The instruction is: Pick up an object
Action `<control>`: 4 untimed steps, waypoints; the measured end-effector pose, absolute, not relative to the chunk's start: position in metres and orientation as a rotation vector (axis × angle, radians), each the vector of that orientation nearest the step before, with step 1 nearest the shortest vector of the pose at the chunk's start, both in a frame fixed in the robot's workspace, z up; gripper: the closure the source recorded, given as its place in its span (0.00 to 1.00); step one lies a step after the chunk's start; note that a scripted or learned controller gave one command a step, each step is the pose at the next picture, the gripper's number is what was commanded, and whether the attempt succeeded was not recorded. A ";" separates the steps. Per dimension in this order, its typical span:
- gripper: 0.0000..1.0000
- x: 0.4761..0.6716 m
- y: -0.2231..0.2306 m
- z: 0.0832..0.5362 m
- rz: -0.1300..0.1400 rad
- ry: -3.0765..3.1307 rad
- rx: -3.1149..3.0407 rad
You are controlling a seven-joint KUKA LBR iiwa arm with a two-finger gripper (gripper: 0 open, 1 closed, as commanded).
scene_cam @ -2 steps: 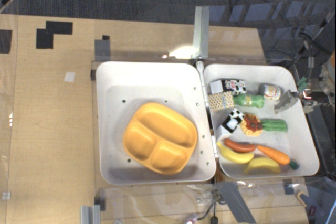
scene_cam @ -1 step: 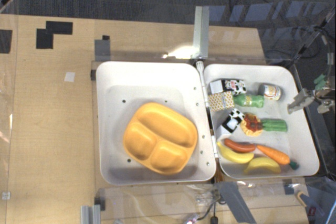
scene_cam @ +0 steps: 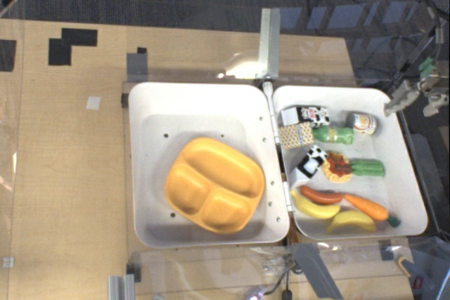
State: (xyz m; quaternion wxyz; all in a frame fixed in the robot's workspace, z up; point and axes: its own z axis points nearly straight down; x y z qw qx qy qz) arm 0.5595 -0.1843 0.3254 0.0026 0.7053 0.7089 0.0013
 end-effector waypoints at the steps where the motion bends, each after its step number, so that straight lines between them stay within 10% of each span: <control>1: 1.00 0.561 -0.183 0.338 0.009 2.228 2.198; 2: 1.00 0.548 -0.206 0.432 0.007 1.533 2.736; 3: 1.00 0.572 -0.187 0.374 0.003 1.515 2.749; 4: 0.00 0.572 -0.187 0.374 0.004 1.515 2.749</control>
